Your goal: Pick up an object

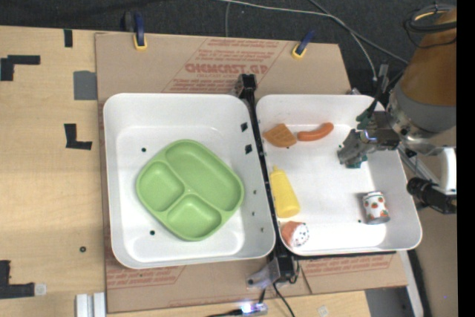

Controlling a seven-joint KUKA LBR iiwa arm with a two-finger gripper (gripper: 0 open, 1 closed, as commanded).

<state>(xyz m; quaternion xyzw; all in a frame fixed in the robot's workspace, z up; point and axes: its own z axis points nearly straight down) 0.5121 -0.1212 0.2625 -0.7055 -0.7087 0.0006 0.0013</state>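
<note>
Two shallow white bins sit side by side on a cardboard sheet [223, 59] laid on the wooden bench [44, 182]. The left bin [122, 111] holds one green divided plate [190, 189], lying flat near the bin's centre with its three compartments facing up.

Nearest the camera in the right bin [334, 241] lies a small rounded orange-and-white object [295, 233], close to the front left corner. A small can with a red-and-white label [375, 207] stands near the front right corner, well apart from it. Just behind the rounded object, along the dividing wall, lies a yellow bottle-shaped object [283, 191], its length running front to back. Farther back, a flat orange-brown piece [280, 135] rests near the divider, and a toy sausage [315, 133] lies just beside it on the right.

The gripper [355, 152] is positioned low over the right bin's back right area, reaching in from the right side. Its jaw state cannot be determined from this view, and no object is visible between the fingers. The sausage lies to the gripper's left, near but apart. The can lies in front of the gripper, also apart.

Two clamps, [139, 38] and [300, 48], secure the cardboard's far edge.
</note>
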